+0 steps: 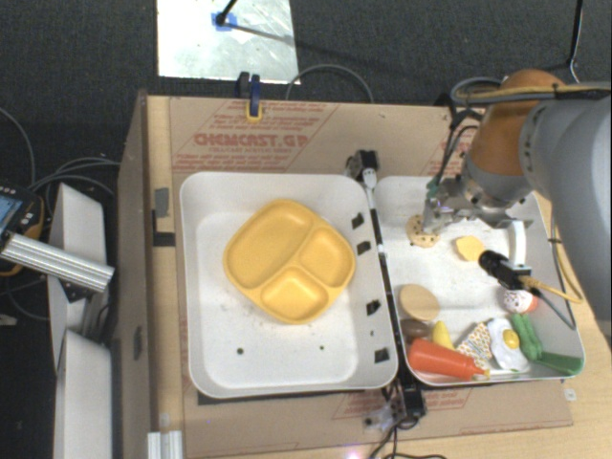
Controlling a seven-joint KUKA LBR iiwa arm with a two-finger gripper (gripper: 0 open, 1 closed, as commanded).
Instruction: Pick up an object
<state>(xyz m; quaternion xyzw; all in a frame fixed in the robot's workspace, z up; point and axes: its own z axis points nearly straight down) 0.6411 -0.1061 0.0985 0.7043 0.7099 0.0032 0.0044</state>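
Here, the grey two-finger gripper [432, 214], its grip state impossible to tell, hangs directly above a small tan holed cheese-like piece [422, 232] at the right white bin's [449, 299] far-left corner.

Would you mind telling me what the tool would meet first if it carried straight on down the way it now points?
Probably the small tan holed piece, which lies right under the tool at the top of the right bin. Depth is hard to judge from this slanted view, so it might instead land on bare bin floor just beside it.
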